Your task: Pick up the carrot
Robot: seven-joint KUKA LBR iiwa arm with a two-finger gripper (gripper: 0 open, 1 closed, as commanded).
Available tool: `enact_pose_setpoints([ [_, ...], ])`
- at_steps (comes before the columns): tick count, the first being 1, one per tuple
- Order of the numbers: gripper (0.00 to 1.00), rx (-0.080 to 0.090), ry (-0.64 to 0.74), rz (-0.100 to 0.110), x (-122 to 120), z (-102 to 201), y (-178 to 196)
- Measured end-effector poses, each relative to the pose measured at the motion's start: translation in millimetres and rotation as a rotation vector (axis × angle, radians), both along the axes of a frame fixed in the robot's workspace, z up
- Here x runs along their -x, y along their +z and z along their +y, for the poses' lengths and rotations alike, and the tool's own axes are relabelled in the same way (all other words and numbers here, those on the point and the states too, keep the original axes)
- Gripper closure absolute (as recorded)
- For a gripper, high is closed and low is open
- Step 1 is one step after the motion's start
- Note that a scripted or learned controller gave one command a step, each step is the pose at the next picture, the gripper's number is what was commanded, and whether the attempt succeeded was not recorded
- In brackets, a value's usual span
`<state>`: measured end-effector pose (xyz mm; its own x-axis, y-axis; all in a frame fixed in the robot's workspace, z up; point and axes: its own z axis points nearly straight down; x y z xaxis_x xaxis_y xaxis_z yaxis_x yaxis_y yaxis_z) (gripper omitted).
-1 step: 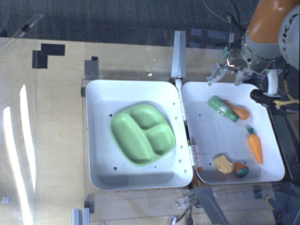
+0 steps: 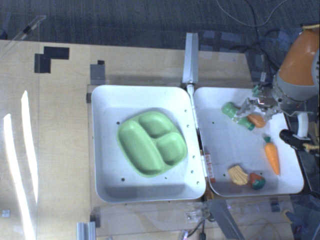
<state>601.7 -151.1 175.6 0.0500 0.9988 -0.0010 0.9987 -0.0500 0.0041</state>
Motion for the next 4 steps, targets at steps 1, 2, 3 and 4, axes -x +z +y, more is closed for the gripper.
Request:
enact_pose_setpoints([
  [1,0.00,0.001,0.083,-0.002,5,-49,-16],
  [2,0.00,0.000,0.042,-0.004,53,-54,-81],
  [3,0.00,-0.006,-0.139,-0.012,85,-49,-86],
  [4,0.00,0.000,-0.162,-0.012,108,-46,-86],
])
